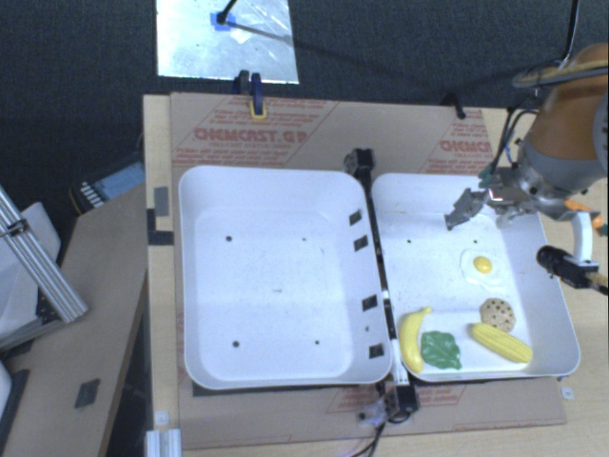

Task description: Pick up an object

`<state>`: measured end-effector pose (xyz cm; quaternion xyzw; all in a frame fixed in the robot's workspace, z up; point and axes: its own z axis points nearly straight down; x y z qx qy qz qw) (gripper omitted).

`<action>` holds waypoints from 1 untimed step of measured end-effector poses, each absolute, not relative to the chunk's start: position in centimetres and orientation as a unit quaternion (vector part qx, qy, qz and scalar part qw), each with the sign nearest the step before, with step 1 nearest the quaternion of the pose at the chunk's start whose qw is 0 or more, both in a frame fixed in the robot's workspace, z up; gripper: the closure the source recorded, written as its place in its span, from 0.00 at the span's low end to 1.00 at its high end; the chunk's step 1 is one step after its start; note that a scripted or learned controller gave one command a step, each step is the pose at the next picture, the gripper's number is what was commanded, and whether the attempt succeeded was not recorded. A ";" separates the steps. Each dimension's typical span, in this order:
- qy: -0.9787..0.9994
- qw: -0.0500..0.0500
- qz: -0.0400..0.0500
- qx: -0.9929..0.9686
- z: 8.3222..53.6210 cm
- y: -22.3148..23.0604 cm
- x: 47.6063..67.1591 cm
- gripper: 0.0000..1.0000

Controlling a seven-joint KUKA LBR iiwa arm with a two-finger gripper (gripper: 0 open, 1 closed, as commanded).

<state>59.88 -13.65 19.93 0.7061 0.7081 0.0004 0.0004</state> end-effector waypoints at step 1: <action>0.711 0.005 0.006 0.703 34.5 -6.1 58.4 0.00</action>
